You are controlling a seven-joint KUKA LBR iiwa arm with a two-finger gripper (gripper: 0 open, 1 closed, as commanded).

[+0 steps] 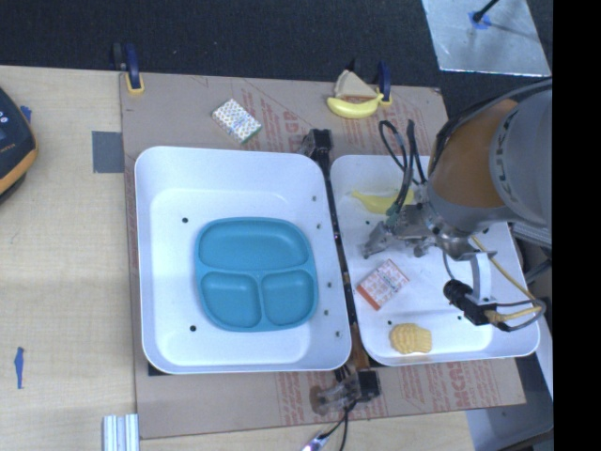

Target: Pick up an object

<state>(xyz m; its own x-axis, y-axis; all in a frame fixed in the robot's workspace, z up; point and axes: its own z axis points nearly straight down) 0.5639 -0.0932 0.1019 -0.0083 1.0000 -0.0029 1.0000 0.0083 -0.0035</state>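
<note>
Two shallow white plastic bins are being shown side by side on a brown cardboard sheet [188,120] laid over the wooden bench [56,252]. The left bin [160,252] is being occupied by a light blue plastic tray with three compartments [254,272], lying flat near its middle. The right bin [507,346] is being entered by the grey arm with an orange band [479,163], which is reaching in from the right. The metal two-finger gripper [383,241] is being held low over the bin floor, near its left wall; whether its fingers are spread or closed cannot be told, and nothing is being seen between them. Just behind the gripper, a yellow curved banana-shaped piece [374,200] is lying, partly hidden by black cables [399,158]. Just in front of the gripper, a small white packet with red print [382,283] is lying flat, apart from the fingers. Nearer the front edge, a yellow ridged oval object [410,338] is resting. Outside the bins, a yellow toy banana [352,107] and a small patterned white packet [236,119] are lying on the cardboard.
</note>
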